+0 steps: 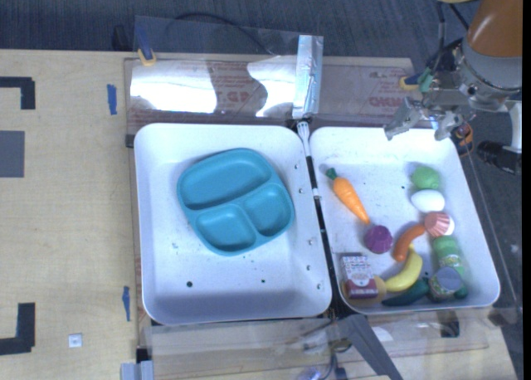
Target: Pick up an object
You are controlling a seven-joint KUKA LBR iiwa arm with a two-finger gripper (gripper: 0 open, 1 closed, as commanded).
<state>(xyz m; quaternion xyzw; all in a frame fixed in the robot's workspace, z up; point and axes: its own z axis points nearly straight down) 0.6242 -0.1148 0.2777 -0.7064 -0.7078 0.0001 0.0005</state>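
Claw apparently open, empty, hovering at two o'clock above right bin; no object lifted, carrot untouched.

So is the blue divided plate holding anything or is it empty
Empty: all three compartments of the blue plate show bare blue, and the toy food lies in the other bin.

A blue divided plate lies in the left white bin; blue tape marks dot the pale wooden bench. A black cable curves behind the bins.
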